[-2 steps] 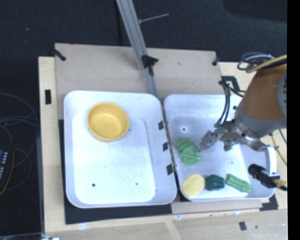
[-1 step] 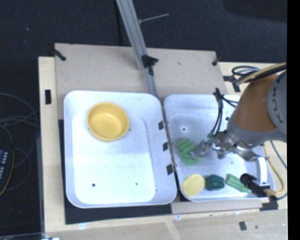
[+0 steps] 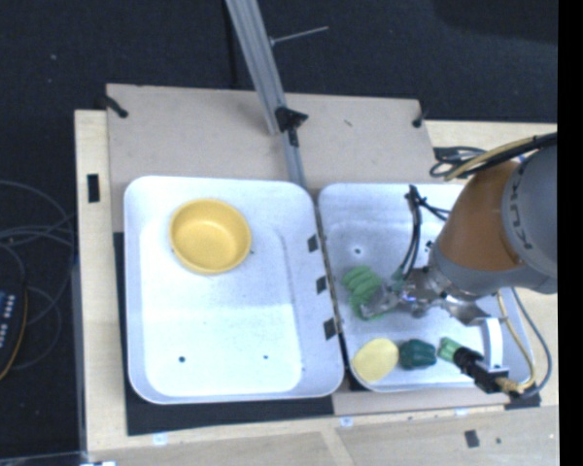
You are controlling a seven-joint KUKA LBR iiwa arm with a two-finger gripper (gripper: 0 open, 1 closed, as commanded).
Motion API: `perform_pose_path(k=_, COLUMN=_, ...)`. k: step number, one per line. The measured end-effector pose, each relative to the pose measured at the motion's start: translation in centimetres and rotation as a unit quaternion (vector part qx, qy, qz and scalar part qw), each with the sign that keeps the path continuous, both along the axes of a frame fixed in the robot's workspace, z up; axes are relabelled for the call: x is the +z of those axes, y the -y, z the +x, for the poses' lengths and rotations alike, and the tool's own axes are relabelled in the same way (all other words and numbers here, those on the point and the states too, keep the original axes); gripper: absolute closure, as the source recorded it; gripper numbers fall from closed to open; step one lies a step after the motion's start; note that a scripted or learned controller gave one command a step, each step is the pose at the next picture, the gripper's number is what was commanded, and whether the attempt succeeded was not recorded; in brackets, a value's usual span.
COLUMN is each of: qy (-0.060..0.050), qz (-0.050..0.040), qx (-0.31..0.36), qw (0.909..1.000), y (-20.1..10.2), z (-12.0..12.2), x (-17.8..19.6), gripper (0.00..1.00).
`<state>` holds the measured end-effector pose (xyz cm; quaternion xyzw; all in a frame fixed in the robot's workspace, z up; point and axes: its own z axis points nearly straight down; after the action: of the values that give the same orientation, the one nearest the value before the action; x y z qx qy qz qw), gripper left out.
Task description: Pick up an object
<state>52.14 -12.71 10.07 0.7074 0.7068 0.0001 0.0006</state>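
Note:
In the right bin (image 3: 369, 212) a light green ridged object (image 3: 360, 282) lies near the left wall. My gripper (image 3: 377, 306) is low in that bin, right against the lower edge of the ridged object. A pale yellow round object (image 3: 375, 358) lies at the bin's front, with a dark green object (image 3: 417, 352) beside it on the right. A smaller green piece (image 3: 450, 347) sits further right. The arm's orange band (image 3: 476, 226) and grey wrist cover the right part of the bin.
A yellow bowl (image 3: 210, 236) stands in the back left of the left bin (image 3: 223, 348). A grey metal post (image 3: 257, 51) rises behind the two bins. Cables run over the right bin's back edge.

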Motion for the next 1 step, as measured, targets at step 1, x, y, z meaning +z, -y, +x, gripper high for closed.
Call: perform_pose_path(k=1, qy=0.002, qz=0.0006, qx=0.0, qw=1.0, y=-0.01, z=0.11, x=1.17, gripper=1.0)
